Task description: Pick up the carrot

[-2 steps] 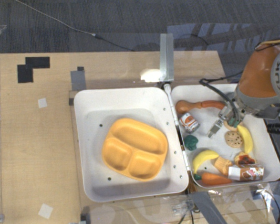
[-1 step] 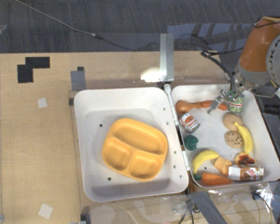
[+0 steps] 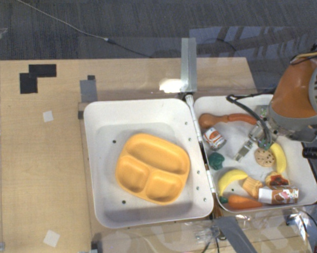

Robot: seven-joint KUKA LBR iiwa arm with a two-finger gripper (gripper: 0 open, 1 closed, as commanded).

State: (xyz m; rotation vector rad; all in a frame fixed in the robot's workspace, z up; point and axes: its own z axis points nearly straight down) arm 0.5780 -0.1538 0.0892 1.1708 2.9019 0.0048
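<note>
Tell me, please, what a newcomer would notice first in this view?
Probably the yellow tray, lying by itself in the left bin. Next, the right bin, crowded with toy food: a carrot at its near edge, two bananas, a cookie and a can. The grey arm with its orange band hangs over that bin from the right.

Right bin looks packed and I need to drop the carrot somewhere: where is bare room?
Left bin: bare floor around the yellow tray, widest toward its left wall. Right bin: crowded around the carrot, bananas and gripper.
</note>
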